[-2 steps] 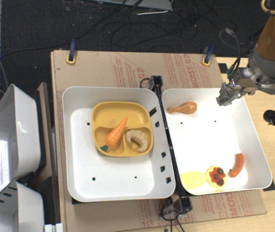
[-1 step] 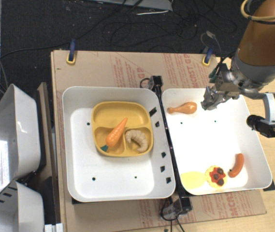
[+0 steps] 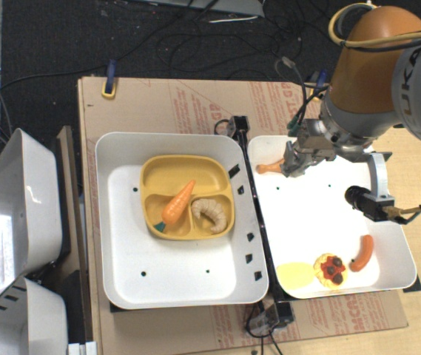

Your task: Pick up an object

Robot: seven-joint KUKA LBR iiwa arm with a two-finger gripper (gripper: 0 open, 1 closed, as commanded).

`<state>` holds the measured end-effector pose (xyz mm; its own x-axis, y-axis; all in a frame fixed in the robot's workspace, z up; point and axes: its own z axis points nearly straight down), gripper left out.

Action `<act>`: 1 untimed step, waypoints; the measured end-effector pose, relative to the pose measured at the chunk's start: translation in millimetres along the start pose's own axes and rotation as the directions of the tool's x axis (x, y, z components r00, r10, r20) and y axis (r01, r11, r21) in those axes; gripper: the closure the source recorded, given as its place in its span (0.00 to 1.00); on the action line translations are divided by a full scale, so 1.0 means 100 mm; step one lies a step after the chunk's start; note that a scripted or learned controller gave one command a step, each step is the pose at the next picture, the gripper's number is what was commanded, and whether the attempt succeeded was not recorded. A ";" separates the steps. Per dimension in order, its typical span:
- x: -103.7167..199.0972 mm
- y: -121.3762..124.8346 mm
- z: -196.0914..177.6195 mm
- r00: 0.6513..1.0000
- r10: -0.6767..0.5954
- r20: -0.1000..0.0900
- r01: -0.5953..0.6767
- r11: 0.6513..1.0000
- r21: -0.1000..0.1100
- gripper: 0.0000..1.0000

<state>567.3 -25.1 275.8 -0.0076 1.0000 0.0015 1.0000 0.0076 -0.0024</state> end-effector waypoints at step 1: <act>0.54 -0.21 0.02 1.000 -0.001 0.000 0.001 1.000 0.000 1.00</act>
